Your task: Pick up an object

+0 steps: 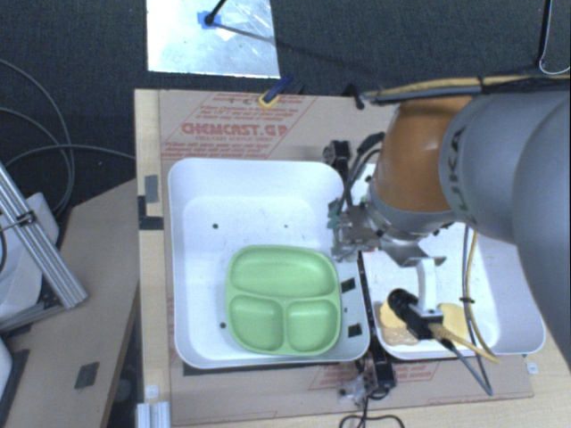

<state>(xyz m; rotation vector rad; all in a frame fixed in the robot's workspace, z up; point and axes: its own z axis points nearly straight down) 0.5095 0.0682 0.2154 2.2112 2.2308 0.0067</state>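
Note:
A light green plate (284, 300) with three compartments lies flat in the front half of the left bin (205, 212). My gripper (346, 239) hangs over the wall between the two bins, just beyond the plate's far right corner. The grey arm with its orange band covers most of the right bin (517, 333). At that bin's front left lies a tan thing (393, 330), partly hidden, with a yellow thing (453, 319) beside it.
Both bins sit on a brown cardboard sheet (232, 123). A shiny metal sheet (210, 25) lies on the dark floor behind it. An aluminium frame (36, 248) stands at the left. Small dark specks dot the left bin's floor.

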